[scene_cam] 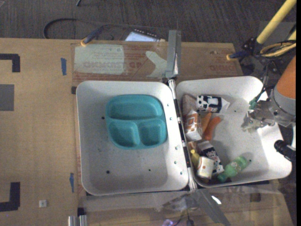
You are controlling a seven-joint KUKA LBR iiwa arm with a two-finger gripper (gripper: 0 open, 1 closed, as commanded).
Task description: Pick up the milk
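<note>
Claw [256, 118]: seen over the right bin [263, 140], near its right wall; finger state could not be told.
Milk carton [209, 103]: cow-patterned, laid near the right bin's back-left corner.
Left bin [91, 140]: occupied by a teal divided tray [136, 120].

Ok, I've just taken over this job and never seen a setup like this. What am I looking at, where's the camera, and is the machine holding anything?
One camera is fixed above a bench, looking down at a slant. Two shallow white bins sit side by side. The left bin holds a teal divided tray. The right bin holds a jumble along its left side: a black-and-white cow-patterned milk carton, an orange carrot-like item, a green bottle and some small cartons. The grey machine entering from the right is the robot arm; its gripper hangs over the right bin's right part, apart from the milk carton. I see nothing between its fingers; whether they are open is too blurred to tell.
</note>
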